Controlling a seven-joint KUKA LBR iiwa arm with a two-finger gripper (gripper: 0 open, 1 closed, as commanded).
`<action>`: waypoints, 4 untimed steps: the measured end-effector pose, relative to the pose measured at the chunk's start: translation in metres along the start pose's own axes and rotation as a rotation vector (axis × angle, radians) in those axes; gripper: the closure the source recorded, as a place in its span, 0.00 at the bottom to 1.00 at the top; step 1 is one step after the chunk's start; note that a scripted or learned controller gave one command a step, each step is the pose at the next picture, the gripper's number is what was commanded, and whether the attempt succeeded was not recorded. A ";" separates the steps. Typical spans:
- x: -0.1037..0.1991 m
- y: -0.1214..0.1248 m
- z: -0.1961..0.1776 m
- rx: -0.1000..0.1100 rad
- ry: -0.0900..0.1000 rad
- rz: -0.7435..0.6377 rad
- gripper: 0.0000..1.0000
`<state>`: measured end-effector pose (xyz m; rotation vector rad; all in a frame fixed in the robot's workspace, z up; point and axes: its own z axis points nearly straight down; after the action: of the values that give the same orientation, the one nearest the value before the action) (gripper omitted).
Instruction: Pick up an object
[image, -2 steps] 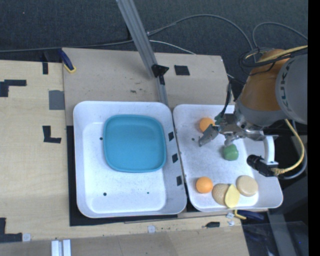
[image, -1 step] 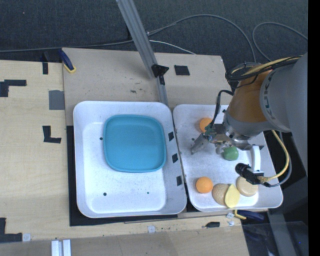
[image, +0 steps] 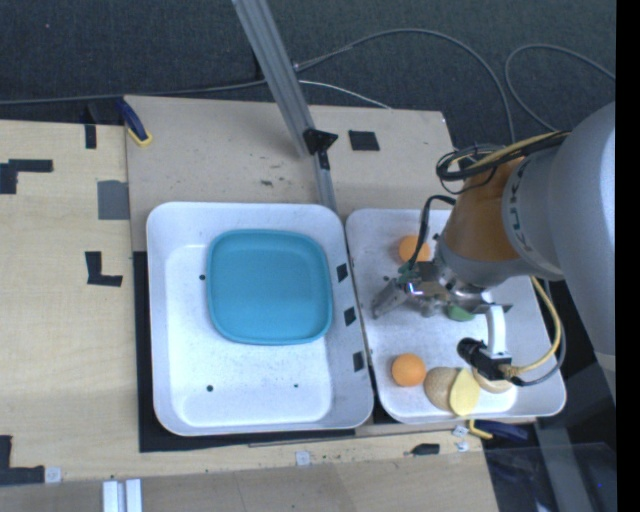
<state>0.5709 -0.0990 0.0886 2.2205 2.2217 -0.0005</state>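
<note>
Inside the right bin (image: 540, 400) the spread, empty gripper (image: 392, 298) hung just above the orange ball (image: 407, 370).

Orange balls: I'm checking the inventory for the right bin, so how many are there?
2. One orange ball lies near the right bin's front edge, beside a tan lump. The other sits toward the back, partly covered by the arm. More may be hidden under it.
</note>
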 end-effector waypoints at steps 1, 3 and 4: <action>-0.001 0.001 -0.012 -0.002 -0.001 0.000 1.00; -0.017 0.005 -0.123 -0.004 0.000 0.001 1.00; -0.017 0.006 -0.175 -0.004 0.000 0.000 1.00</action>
<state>0.5768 -0.1159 0.2633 2.2191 2.2195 0.0038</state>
